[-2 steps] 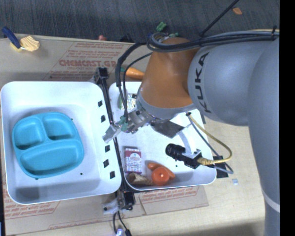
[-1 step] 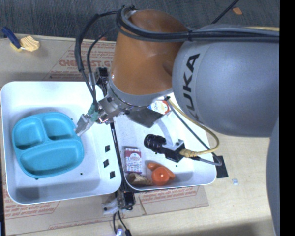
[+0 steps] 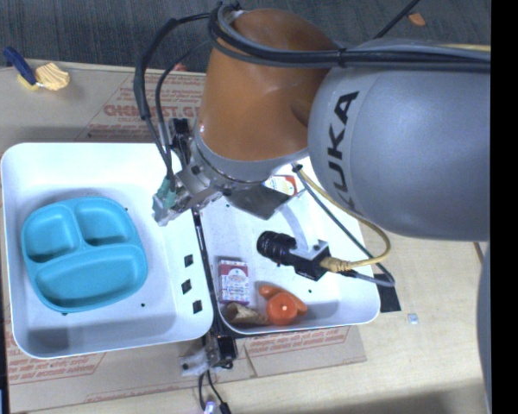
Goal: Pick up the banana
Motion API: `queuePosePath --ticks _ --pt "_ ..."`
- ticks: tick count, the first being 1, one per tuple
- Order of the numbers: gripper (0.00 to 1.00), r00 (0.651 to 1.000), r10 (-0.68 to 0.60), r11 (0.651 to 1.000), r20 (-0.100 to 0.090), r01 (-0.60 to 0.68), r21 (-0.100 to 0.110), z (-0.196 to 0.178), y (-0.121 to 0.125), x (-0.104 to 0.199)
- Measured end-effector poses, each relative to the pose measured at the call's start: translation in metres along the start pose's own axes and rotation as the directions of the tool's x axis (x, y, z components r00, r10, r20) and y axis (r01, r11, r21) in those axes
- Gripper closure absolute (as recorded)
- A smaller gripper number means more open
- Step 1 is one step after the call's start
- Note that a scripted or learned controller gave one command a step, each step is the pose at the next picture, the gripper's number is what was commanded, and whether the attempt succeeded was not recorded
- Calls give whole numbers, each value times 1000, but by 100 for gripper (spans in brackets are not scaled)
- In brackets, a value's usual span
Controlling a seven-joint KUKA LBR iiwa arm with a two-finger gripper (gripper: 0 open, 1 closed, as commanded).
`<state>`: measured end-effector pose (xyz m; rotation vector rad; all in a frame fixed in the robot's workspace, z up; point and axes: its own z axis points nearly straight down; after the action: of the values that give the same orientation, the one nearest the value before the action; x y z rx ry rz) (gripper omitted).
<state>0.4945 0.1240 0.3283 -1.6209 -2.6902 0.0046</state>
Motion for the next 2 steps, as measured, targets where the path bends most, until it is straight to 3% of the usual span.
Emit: queuePosePath --ticks 1,2 --pt "100 904 -428 904 -2 428 1 84 -37 -41" --pt "100 893 -450 893 -2 450 1 133 1 28"
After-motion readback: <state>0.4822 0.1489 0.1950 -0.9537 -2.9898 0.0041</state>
